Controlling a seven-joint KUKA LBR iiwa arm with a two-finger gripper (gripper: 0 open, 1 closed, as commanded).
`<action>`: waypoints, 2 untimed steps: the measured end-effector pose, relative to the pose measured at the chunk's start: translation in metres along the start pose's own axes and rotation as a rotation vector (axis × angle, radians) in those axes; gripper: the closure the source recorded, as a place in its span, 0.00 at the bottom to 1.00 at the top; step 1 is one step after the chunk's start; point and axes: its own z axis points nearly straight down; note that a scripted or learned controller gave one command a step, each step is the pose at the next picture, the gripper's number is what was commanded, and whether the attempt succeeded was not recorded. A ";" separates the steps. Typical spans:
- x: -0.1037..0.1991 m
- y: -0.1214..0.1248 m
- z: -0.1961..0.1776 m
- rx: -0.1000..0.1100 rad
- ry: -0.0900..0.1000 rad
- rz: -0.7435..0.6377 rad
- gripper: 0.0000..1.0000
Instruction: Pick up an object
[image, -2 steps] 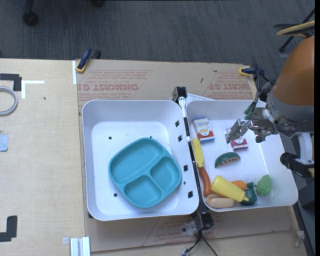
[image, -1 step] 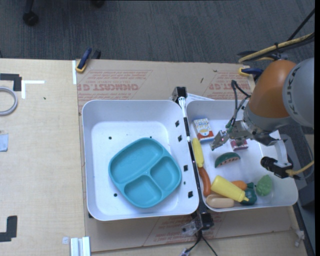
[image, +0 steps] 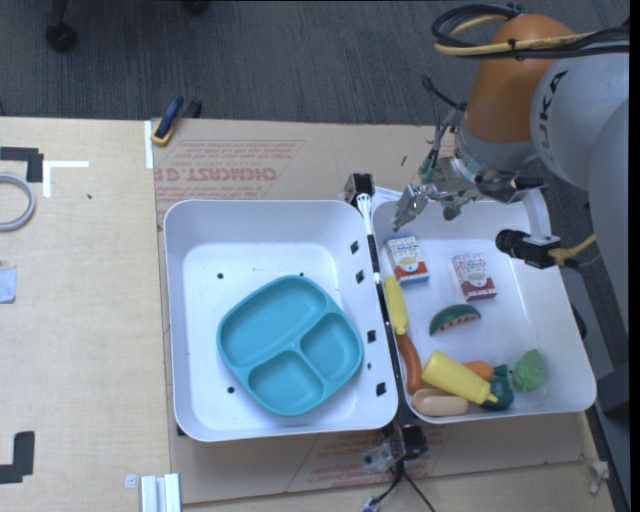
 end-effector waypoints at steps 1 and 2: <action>-0.058 -0.061 0.059 0.001 0.000 0.001 0.00; -0.125 -0.033 0.099 -0.002 -0.002 -0.514 0.00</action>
